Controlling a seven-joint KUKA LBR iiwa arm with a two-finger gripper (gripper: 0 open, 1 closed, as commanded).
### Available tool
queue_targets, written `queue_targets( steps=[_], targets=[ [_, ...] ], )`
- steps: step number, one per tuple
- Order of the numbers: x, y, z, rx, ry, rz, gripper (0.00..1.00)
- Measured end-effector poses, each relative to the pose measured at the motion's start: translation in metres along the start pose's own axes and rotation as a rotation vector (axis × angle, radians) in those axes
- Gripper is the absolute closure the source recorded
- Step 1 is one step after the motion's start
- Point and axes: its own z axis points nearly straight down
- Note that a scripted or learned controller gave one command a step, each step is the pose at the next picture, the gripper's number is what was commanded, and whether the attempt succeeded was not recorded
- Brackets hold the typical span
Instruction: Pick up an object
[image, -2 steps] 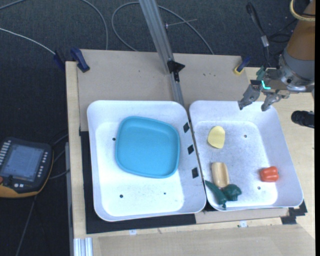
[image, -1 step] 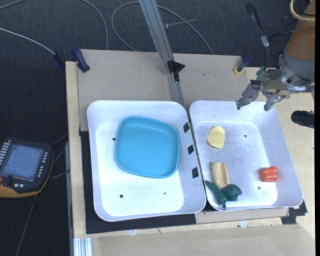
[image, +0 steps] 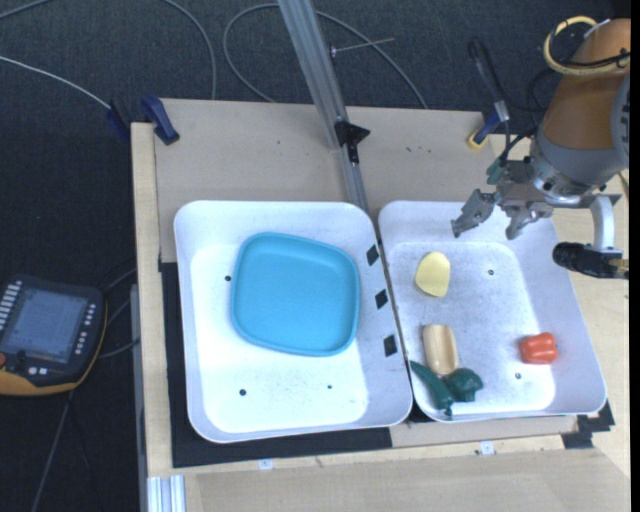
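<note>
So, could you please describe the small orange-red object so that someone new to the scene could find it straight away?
Look in the right-hand shallow white bin, the one without the large blue plate. The small orange-red pepper-shaped toy lies alone near that bin's right wall, toward the front. It is the only red thing there; its neighbours are a pale yellow piece, a tan cylinder and a dark green toy.

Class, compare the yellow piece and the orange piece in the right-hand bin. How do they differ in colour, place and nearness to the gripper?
The yellow piece is pale yellow and rounded; the orange piece is bright orange-red and looks smaller. The yellow piece lies toward the bin's left, the orange piece near its right wall. The yellow one lies nearer the gripper. Both rest loose in the right bin.
</note>
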Motion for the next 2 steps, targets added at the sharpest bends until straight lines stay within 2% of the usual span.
queue_targets(
  steps=[2],
  targets=[
    [-0.003, -0.004, 0.115, 0.0, 0.0, 0.0, 0.0]
  ],
)
